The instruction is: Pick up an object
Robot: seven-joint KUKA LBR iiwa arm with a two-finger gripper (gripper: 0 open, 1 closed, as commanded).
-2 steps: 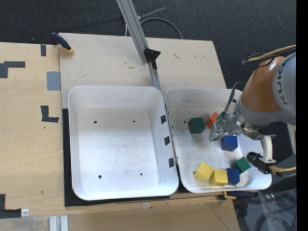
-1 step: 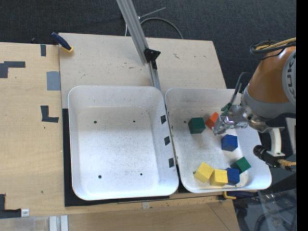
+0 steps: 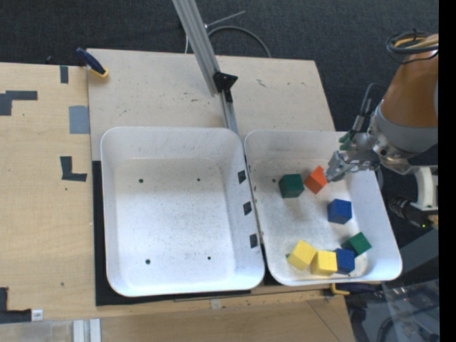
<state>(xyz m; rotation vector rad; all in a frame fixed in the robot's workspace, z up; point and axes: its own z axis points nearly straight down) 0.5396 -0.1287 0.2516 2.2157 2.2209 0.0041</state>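
Camera view: the two-finger gripper (image 3: 336, 169) hangs just beside a small orange cube (image 3: 315, 180) in the right white bin (image 3: 388, 223), approaching; finger state unclear; next, closing around the cube.

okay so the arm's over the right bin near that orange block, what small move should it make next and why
Probably a short nudge toward the orange block, then straight down over it. The gripper sits just to the block's right, beside it rather than above it, and nothing shows between the jaws. The green block lies close on the far side, so the descent should stay centred.
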